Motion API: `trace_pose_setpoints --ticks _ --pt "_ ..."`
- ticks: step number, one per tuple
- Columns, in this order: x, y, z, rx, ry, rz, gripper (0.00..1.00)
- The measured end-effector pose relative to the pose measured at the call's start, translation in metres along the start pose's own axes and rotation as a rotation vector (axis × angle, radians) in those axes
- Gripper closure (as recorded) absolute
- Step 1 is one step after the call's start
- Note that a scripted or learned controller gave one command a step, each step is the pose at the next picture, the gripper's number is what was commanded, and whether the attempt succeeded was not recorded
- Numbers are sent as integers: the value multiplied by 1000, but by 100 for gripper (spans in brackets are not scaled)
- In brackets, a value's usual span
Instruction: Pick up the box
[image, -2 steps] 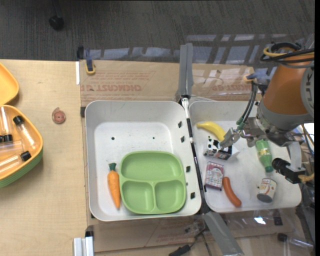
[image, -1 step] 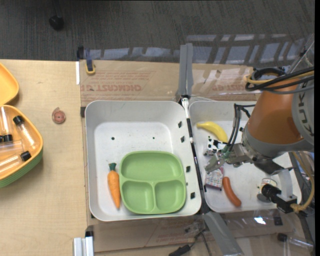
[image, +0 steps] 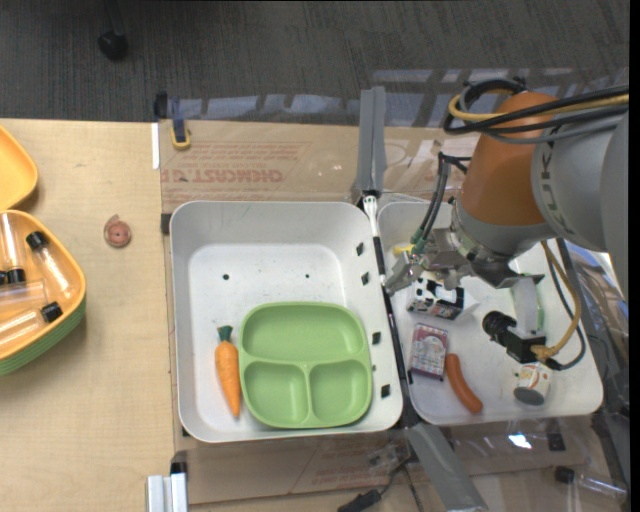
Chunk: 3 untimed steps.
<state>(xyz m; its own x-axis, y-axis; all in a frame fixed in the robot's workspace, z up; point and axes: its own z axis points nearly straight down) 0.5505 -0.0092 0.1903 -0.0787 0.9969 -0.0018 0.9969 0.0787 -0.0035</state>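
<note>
Cardboard-lined bench (image: 250, 160), grey carpet (image: 300, 40) beyond

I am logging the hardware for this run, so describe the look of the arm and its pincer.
The arm is smooth grey metal with a broad, rounded orange band above the wrist. Yellow and black cables loop over its top, and more run down beside the wrist. The pincer is a dark, compact cluster of small metal parts below.

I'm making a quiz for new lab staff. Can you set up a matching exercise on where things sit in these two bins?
Things:
1. carrot
2. green tray
3. box
4. sausage

Places:
A. right bin, right of the box
B. left bin, left of the tray
C. right bin, below the end effector
D. left bin, right of the carrot

Pairs: 1-B, 2-D, 3-C, 4-A
</note>
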Motion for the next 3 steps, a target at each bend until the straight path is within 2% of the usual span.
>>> trace_pose_setpoints --ticks 1,2,3 --pt "-17 -59 0 0 1 -34 0" --pt "-92 6 98 -1 0 -117 0" --pt "-161 44 96 -6 13 304 0"
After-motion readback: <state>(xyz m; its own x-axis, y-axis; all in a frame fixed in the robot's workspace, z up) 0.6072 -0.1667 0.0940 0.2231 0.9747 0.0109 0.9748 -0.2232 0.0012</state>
